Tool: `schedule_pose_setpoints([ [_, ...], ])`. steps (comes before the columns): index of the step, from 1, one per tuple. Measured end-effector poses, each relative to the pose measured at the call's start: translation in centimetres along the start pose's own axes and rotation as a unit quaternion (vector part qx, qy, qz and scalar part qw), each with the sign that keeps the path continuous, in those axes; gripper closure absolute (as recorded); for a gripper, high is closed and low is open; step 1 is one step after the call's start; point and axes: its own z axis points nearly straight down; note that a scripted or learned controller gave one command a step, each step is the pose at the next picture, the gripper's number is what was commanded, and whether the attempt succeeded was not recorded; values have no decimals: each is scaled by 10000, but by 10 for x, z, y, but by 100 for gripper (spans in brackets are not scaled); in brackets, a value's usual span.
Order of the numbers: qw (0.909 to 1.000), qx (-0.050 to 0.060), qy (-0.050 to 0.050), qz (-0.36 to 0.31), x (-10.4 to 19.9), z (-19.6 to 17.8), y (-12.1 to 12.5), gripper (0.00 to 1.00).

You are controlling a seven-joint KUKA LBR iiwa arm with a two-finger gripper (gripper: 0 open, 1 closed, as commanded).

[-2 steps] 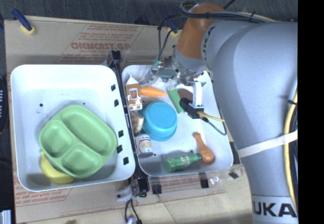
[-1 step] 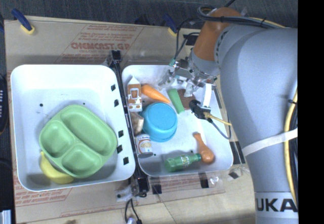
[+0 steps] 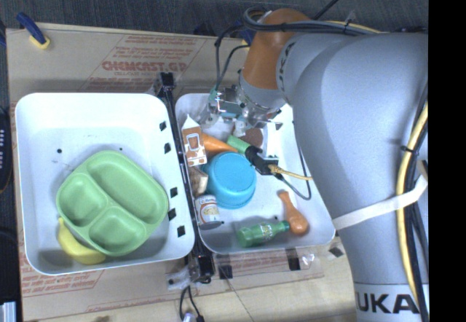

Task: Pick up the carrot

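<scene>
Your fingers can't be read: the gripper point(image 3: 237, 115) is down in the right bin point(image 3: 309, 239), its tips hidden among clutter. It sits at one o'clock from the carrot point(image 3: 216, 143), just beside it, the grey arm point(image 3: 342, 95) reaching in from three o'clock. The carrot is orange with a green top, lying flat, touching the blue bowl point(image 3: 232, 179) at its six o'clock.
</scene>
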Motion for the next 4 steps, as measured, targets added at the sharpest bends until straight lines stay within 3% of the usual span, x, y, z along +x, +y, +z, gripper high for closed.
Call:
schedule_pose_setpoints([
  [1,9860,-39,-16,-1665,13,-151,-1,0],
  [2,9555,28,1,-2950,-4,-30,-7,0],
  [3,9788,-13,-17,-2046,-8,-1,-25,0],
  [4,9779,16,-22,-2091,-8,-11,-25,100],
])
